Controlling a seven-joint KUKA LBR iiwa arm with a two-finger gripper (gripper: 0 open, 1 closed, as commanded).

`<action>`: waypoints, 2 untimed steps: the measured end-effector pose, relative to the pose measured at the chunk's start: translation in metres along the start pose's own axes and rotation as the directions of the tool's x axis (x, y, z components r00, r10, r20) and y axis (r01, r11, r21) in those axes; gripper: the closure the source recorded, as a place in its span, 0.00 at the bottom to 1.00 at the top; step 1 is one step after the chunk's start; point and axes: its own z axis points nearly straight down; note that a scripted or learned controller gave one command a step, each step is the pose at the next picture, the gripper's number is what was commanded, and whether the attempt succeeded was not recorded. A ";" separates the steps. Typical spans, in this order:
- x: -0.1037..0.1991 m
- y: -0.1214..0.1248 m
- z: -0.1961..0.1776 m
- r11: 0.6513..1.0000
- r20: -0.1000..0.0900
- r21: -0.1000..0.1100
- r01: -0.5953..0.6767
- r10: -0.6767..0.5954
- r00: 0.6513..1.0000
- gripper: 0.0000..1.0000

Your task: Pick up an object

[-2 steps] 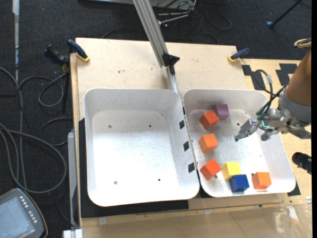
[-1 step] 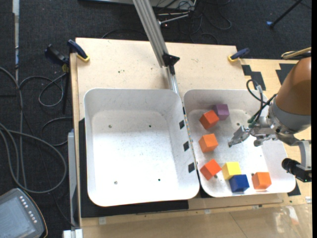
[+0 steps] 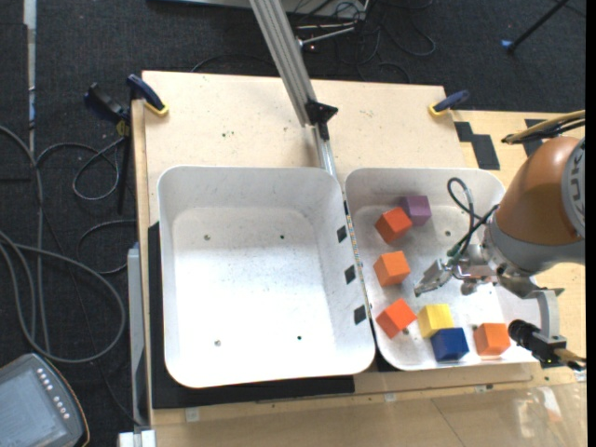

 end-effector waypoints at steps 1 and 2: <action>0.000 0.000 0.024 1.000 0.002 -0.007 0.000 0.000 1.000 0.00; 0.000 0.001 0.012 1.000 0.002 -0.010 0.000 0.000 1.000 1.00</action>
